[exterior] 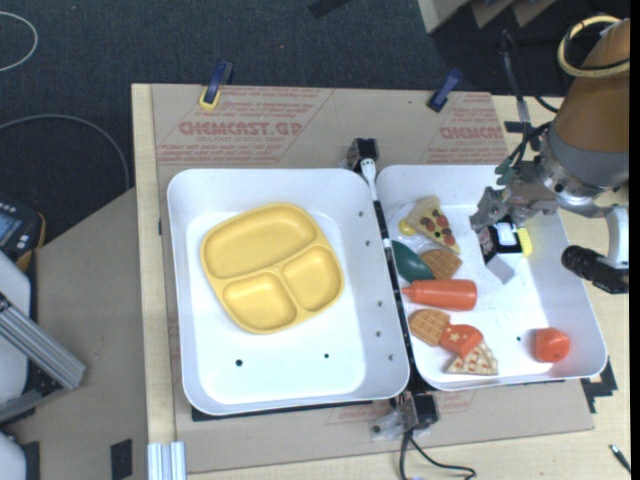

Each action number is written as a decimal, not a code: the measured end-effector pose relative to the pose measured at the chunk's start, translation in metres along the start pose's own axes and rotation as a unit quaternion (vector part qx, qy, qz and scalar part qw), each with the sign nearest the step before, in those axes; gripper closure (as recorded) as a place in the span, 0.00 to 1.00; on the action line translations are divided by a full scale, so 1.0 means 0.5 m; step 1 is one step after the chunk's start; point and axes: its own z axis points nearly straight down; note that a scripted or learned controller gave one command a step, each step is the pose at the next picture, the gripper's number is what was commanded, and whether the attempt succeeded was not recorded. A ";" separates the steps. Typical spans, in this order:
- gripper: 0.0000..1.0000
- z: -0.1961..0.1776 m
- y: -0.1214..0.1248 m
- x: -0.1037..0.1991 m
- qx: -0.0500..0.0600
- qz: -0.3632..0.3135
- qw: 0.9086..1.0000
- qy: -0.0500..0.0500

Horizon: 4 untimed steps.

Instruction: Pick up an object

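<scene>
The arm reaches in from the right, and the gripper (502,236) hangs over the far part of the right bin (585,313); whether its jaws are wide or narrow cannot be told. Toy foods lie in this bin: a pizza slice (430,220) at the far left, a green piece (408,259) beside a brown cookie (441,262), an orange carrot (440,292), a waffle (429,325), a second pizza slice (472,358) at the near edge, and a red tomato (550,344) apart at near right. The left bin (190,368) holds a yellow divided plate (270,266). Both bins rest on the worktop (150,168).
</scene>
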 end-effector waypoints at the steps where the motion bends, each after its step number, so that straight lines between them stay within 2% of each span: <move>1: 1.00 -0.019 -0.010 0.121 0.000 0.000 1.000 0.000; 2: 1.00 -0.028 -0.017 0.245 0.000 0.000 1.000 0.000; 3: 1.00 -0.008 0.004 0.354 -0.001 0.000 1.000 -0.001; 4: 1.00 -0.007 -0.038 0.359 0.001 0.003 1.000 -0.002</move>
